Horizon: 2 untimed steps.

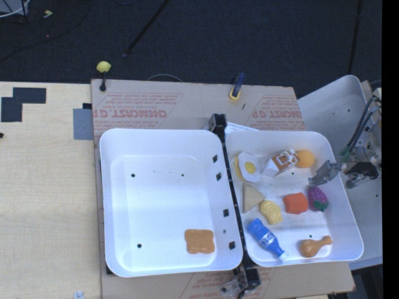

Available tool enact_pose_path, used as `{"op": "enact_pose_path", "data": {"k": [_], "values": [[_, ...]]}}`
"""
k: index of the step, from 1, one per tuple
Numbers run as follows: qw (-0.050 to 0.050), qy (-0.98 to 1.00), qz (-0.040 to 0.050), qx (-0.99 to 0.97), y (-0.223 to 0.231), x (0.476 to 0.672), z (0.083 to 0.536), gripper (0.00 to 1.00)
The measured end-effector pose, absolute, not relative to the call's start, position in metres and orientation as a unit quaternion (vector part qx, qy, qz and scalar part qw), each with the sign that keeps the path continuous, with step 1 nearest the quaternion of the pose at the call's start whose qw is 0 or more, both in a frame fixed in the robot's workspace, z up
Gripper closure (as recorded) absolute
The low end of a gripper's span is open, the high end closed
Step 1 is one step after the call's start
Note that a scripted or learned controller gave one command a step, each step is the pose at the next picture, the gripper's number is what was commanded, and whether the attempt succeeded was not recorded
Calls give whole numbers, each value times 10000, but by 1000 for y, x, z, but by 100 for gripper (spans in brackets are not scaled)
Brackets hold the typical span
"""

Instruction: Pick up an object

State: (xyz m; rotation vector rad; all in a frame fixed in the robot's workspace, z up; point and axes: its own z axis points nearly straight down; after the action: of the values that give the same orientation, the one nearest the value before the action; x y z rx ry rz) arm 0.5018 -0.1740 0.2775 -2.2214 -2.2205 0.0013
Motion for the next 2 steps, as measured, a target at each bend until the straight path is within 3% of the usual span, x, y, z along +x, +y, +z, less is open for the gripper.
{"op": "enact_pose_path", "data": {"k": [1,2], "values": [[92,-7077,38,-7065,-137,477,130,0],[0,-7072,2,-7071,-169,526,86,0]]}}
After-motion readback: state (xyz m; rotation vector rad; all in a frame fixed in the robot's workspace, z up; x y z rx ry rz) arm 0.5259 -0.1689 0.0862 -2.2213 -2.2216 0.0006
